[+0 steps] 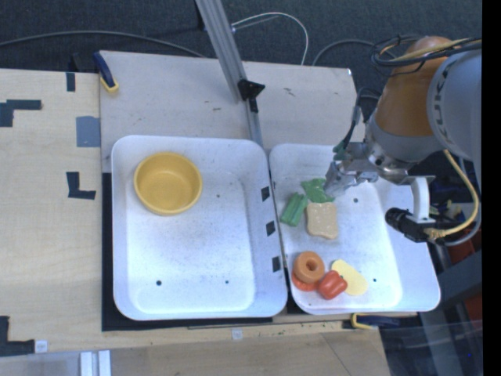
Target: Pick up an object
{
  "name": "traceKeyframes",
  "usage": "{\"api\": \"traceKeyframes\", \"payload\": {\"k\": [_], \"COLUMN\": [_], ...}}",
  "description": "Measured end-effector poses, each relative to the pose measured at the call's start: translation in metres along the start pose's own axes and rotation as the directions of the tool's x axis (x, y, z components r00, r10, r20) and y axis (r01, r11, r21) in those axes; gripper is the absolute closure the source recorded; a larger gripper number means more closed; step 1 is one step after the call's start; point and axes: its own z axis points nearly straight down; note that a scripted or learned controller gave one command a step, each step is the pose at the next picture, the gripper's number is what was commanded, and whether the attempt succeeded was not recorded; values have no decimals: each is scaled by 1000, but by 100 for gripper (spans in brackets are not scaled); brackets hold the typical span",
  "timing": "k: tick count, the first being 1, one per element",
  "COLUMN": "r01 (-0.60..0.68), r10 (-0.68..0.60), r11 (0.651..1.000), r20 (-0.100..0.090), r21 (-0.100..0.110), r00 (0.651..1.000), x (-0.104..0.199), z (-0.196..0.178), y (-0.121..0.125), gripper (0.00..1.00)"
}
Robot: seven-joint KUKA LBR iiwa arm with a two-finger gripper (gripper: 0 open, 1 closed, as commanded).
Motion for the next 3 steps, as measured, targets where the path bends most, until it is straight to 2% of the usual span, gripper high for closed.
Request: {"api": "traceKeyframes", "payload": {"k": [1, 2, 3], "r01": [-1, 1, -1], "r10": [1, -1, 1], "r11": [1000, 1000, 1000], "r20": [1, 0, 0], "r21": [2, 0, 1], "r00": [1000, 1000, 1000], "x": [46, 106, 149], "z": [6, -5, -7], "y": [17, 34, 43], "gripper": [100, 100, 100]}}
